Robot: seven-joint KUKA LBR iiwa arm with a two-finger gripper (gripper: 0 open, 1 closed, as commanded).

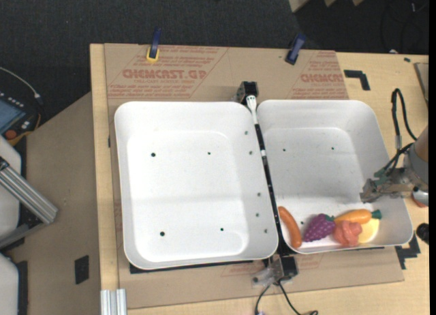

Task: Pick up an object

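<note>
Toy food lies along the right bin's point(320, 112) near edge: a sausage point(290, 226), grapes point(319, 227), a carrot point(357, 216) and red point(346, 234) and yellow point(368, 232) pieces, bunched toward the near right corner. The gripper point(373, 190) hangs over the right rim, half cut off; I cannot tell how it stands. The left bin point(184, 119) offers open floor. Cardboard point(218, 68) covers the table.

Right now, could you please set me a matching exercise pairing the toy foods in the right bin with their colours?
Things:
1. sausage
2. grapes
3. carrot

Colours:
A. purple
B. orange with a green tip
C. reddish orange, plain

Pairs: 1-C, 2-A, 3-B. All three lie along the near wall of the right bin, left to right in that order.
</note>
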